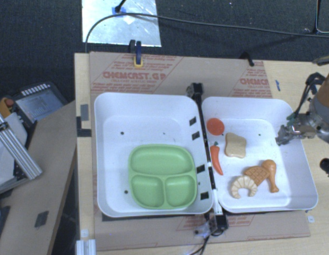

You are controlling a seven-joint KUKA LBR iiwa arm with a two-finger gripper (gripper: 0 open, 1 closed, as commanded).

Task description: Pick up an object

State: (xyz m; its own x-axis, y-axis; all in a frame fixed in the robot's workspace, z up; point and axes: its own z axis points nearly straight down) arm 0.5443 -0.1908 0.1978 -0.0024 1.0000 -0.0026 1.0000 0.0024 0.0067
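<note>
Pick not begun, by the look of it: gripper (284,134) sits at the right bin's (260,202) right rim w/ nothing visible in it; can't tell if it's released or clenched. All candidates lie loose in that bin: tomato slice (215,126), carrot (216,159), bread slice (235,145), croissant (243,186), chicken drumstick (263,173). Left bin (148,108) holds a green divided plate (161,175). Left to do: choose a target, move over, descend, grasp, lift.
</note>
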